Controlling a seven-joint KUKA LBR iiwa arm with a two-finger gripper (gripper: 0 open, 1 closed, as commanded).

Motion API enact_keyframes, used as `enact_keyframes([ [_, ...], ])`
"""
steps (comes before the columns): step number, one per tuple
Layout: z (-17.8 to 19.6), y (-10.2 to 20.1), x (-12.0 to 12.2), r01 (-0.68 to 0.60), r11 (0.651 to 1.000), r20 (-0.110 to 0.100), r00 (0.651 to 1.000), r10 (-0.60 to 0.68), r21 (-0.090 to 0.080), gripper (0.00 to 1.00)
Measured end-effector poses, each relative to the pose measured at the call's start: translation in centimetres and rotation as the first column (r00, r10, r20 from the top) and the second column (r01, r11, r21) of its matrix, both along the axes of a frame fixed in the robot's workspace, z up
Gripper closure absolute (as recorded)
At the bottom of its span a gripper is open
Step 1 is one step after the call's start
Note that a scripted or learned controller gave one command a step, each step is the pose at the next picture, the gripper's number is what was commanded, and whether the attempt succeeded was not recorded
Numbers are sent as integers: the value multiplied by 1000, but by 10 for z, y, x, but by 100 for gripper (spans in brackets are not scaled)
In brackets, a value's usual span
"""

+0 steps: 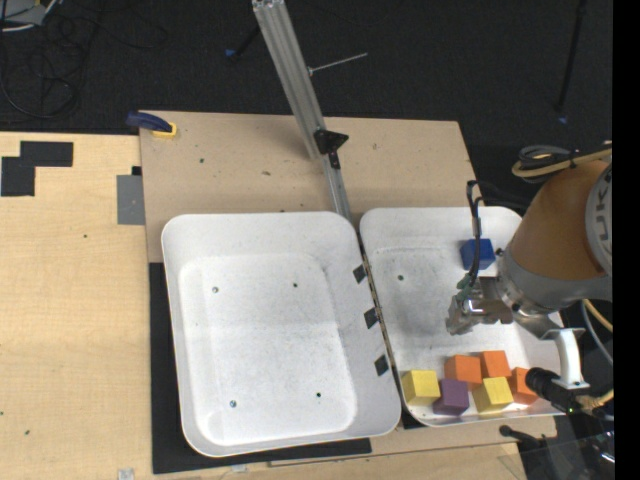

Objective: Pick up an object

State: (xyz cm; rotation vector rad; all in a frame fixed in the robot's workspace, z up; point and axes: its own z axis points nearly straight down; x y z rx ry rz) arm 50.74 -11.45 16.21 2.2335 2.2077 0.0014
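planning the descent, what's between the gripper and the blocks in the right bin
Bare white bin floor; the camera view shows nothing between the gripper and the cluster of blocks.

From my screen I see the bench (250, 158), a pale wooden board, with a blue and yellow clamp (152, 123) at its far left corner. A slanted aluminium rail (292, 73) rises from the bench's middle, a black bracket (329, 142) fixed on it. Left of the board, a grey patch (129, 198) and black shapes (35, 164) lie on lighter wood. Dark cables (40, 58) sprawl on the floor behind.
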Motion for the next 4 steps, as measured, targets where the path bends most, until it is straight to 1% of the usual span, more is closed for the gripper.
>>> enact_keyframes([
  [2, 82, 2, 6, -13, 1000, 1, 1000, 13, 0, 100],
  [3, 68, 55, 19, -15, 1000, -7, 1000, 15, 3, 100],
  [4, 76, 110, 28, -16, 1000, -4, 1000, 16, 2, 100],
])
